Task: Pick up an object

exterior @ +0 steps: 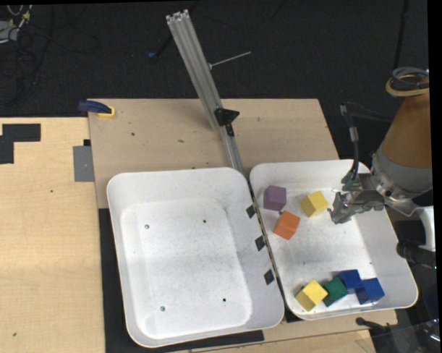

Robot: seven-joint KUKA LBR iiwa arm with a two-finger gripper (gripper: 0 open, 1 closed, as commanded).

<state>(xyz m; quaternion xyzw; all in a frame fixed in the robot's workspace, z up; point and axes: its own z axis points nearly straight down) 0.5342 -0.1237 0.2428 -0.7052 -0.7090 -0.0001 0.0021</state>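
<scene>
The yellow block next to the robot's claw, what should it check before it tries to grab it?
1. Target in sight: ok. The yellow block lies in the right bin, uncovered.
2. Gripper near the target: ok, just right of it.
3. Gripper directly over the block: not ok, it sits off to the side.
4. Room around the block: ok. The orange block and purple block lie apart from it.
5. Block already held: not ok, nothing sits between the fingers.
6. Fingers open enough: cannot tell.

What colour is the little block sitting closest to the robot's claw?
Yellow: the block left of the gripper, in the camera view.
</scene>
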